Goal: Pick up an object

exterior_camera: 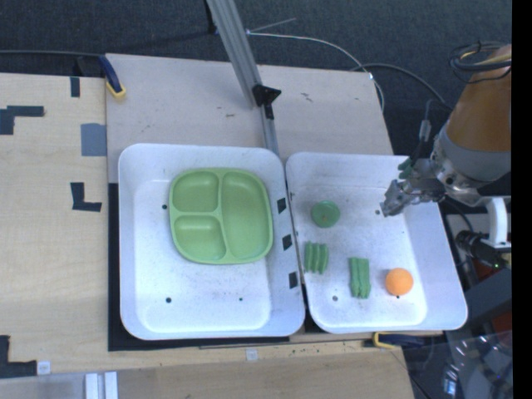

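Claw (391, 204): poised at right bin's (432, 306) far right edge; finger state cannot be told; nothing seen gripped. Orange ball (400, 282): near right corner, likeliest pick. Green divided plate (221, 215): left bin (141, 248).

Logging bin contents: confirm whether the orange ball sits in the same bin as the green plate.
No. The orange ball lies in the right bin; the green plate is in the left bin.

orange ball (400, 282), three green pieces (325, 214) lie in right bin (349, 169).
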### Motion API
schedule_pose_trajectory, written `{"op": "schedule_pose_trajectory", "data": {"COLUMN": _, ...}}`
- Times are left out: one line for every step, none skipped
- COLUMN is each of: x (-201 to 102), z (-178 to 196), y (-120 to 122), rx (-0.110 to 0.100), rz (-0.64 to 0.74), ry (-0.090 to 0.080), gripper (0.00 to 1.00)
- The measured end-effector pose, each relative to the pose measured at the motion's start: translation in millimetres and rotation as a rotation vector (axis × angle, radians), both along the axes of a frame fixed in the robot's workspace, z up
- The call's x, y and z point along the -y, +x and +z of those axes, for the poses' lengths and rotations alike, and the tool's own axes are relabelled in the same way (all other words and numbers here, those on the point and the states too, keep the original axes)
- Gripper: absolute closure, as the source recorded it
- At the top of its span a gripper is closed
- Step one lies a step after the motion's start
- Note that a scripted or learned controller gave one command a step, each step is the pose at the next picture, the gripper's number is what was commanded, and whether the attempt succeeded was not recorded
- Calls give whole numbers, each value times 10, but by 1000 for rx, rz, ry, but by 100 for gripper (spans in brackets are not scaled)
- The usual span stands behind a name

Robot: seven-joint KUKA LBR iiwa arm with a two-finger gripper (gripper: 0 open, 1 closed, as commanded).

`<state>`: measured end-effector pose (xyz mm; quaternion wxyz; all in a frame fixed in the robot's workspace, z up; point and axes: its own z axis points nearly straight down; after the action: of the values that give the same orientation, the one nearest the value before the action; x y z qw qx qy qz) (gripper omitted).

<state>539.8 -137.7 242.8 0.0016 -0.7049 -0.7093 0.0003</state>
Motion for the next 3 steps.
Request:
{"op": "schedule_pose_trajectory", "data": {"x": -482, "z": -18, "y": -179, "rx": 0, "rz": -1, "ry": 0, "gripper": 100}}
{"op": "schedule_pose_trajectory", "data": {"x": -966, "z": -49, "y": -155, "rx": 1, "rz": 0, "ry": 0, "gripper": 100}}
{"op": "schedule_pose_trajectory", "data": {"x": -1560, "z": 4, "y": -244, "rx": 0, "rz": 3, "ry": 1, "gripper": 100}}
